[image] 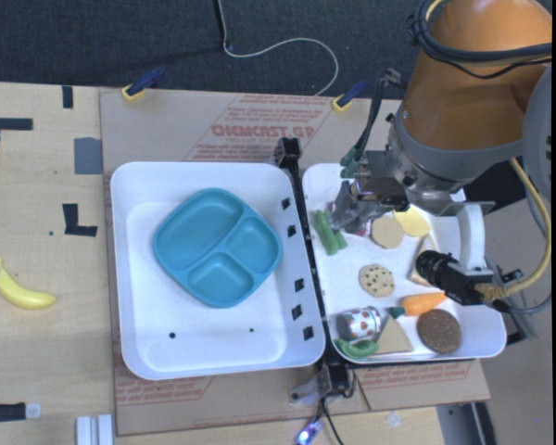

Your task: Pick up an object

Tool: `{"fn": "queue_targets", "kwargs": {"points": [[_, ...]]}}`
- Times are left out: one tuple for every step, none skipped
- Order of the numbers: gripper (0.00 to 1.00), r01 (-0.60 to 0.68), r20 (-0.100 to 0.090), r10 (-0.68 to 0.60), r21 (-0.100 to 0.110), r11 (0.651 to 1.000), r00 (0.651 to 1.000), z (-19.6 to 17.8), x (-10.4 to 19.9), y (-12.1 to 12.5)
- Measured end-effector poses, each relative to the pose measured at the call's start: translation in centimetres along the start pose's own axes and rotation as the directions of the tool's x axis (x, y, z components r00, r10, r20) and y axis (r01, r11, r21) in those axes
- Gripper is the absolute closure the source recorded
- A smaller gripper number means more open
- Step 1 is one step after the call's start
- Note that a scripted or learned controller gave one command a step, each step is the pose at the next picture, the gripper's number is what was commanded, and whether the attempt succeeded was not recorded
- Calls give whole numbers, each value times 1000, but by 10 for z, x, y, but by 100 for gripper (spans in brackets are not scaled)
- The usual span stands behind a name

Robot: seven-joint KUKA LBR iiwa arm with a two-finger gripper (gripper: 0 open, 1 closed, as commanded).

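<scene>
Right bin (486,349), near edge: a round dark brown cookie (439,331) lies at the near right corner, with an orange carrot (422,302) touching its far side. A tan wedge (395,339) sits just left of the cookie, and a green ring-shaped piece (356,349) and a small silver and red item (360,323) lie at the near left corner.

Mid bin: a pale chocolate chip cookie (377,280) lies flat, apart from the rest.

Far part of the bin: a green stick (328,233) lies along the left wall. A tan disc (387,233) and a yellow piece (412,222) sit side by side.

The gripper (354,213) is low over the bin's far left part, just right of the green stick and left of the tan disc. Whether its jaws are apart or together cannot be told; nothing is seen held.

Left bin (130,276): a blue divided plate (218,247) rests at its centre.

Table, left edge: a yellow banana (20,289).
</scene>
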State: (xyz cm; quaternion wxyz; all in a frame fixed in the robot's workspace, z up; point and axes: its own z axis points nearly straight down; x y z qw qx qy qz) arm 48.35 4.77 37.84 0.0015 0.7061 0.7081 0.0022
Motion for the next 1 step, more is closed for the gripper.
{"fn": "queue_targets", "kwargs": {"points": [[100,2,1,-2,5,1000,1000,-16,40,0]]}}
